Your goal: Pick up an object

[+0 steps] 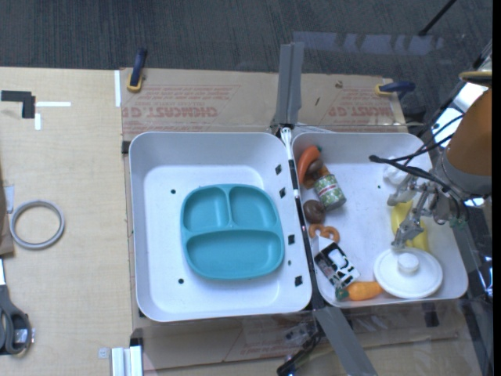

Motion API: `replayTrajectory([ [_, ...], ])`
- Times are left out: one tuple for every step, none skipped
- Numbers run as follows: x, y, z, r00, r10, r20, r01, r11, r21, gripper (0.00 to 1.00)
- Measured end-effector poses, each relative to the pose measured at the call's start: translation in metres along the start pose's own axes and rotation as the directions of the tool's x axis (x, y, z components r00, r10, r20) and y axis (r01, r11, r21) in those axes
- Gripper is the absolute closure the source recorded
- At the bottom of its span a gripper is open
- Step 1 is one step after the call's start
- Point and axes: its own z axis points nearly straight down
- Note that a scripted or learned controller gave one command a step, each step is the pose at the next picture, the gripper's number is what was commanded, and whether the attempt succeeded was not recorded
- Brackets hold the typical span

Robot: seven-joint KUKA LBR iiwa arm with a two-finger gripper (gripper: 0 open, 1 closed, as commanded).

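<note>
Gripper (409,227) hides part of yellow object (401,215) — grasp unclear.

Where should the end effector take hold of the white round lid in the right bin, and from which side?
Grip the small raised knob at the centre of the white round lid, coming straight down from above. The lid lies flat with its thin rim near the bin wall, so the rim probably offers little to grip.

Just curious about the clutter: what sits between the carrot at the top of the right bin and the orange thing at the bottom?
In the camera view, between the carrot and the orange thing lie a small jar, a brown lump, an orange ring and a black-and-white item.
</note>
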Motion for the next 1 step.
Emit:
replayTrajectory([
  [-0.0017, 0.0011, -0.0083, 1.000, -0.002, 0.002, 0.002, 1.000, -0.001, 1.00],
])
